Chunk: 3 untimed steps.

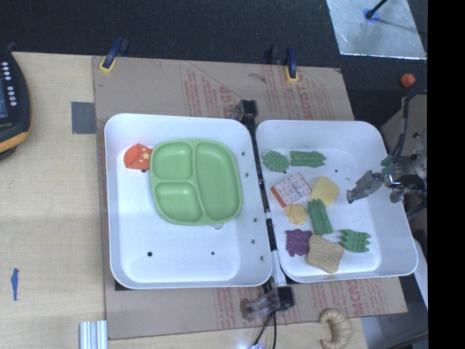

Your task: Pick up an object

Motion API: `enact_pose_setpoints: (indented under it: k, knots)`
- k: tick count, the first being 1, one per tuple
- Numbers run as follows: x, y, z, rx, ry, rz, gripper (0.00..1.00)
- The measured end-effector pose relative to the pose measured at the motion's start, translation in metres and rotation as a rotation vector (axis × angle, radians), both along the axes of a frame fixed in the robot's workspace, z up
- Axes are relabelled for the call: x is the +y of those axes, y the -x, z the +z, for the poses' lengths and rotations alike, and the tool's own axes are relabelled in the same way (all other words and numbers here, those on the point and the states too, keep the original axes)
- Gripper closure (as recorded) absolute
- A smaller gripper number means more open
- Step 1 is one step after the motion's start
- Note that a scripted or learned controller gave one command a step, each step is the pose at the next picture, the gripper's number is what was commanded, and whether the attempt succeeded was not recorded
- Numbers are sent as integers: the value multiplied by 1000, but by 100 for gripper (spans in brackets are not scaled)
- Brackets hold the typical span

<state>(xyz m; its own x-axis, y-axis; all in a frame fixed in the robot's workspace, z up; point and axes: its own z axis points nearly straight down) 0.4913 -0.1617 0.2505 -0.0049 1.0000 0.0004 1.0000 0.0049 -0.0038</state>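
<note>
The right bin [363, 135] holds several small toy foods: a green leafy piece [275, 161], a green bean pod [307, 158], a red-and-white square packet [290, 189], two yellow pieces [325, 190] [296, 213], a green stick [319, 217], a purple piece [297, 241], a tan bread slice [324, 254] and a green bunch [354, 240]. My gripper [361, 188] reaches in from the right edge, low over the bin's right part, about fifty pixels right of the larger yellow piece. Nothing shows between its tips.
The left bin [131, 253] carries a green three-compartment plate [196, 181] with a red-orange toy [136, 156] beside its left rim. Clamps [291, 67] hold the cardboard sheet at the back. A tan curled object [336, 327] lies on the cardboard in front of the right bin.
</note>
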Motion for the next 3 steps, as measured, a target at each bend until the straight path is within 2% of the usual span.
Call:
enact_pose_setpoints:
  k: [1,2,3]
  knots:
    - [46,-15,-93,7,-3,6,0]
    - [30,-48,-159,0,-3,0,0]
    - [66,-101,-158,-5,1,6,0]
